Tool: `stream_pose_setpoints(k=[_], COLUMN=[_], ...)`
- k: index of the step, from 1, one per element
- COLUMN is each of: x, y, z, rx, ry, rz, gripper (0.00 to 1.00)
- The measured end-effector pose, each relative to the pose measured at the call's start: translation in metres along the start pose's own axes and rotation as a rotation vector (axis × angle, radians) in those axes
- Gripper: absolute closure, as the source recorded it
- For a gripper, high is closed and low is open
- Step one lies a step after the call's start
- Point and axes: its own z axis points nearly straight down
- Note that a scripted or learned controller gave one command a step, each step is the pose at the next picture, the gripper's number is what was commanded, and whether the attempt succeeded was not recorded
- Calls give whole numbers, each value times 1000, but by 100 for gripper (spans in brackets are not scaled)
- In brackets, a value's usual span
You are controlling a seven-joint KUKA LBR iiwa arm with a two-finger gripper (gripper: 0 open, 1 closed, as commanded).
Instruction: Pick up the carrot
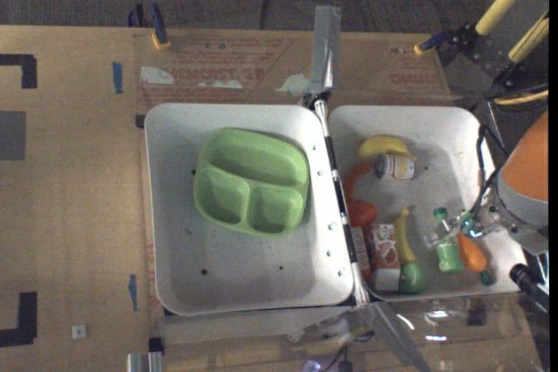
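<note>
Carrot [472, 255] lengthwise up-left to down-right, green tip toward bin's near-right corner.

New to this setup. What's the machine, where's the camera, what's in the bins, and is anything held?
One fixed camera looks down at a slant on a bench with two shallow white bins. The grey robot arm with an orange band reaches in from the right; its gripper hangs over the right white bin. Whether it holds anything cannot be told. The left white bin holds a green three-compartment plastic tray. The right bin holds toy food: a yellow banana, a small jar, a green bottle, and the orange carrot, lying just below the gripper.
</note>
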Motion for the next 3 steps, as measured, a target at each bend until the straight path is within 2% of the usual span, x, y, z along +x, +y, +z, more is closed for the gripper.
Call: stream_pose_setpoints(k=[1, 2, 3], x=[-31, -32, -33], y=[-12, -11, -9], z=[-5, -80, -90], rx=[12, 10, 6], ry=[11, 11, 7], rz=[38, -166, -168], gripper=[100, 100, 100])
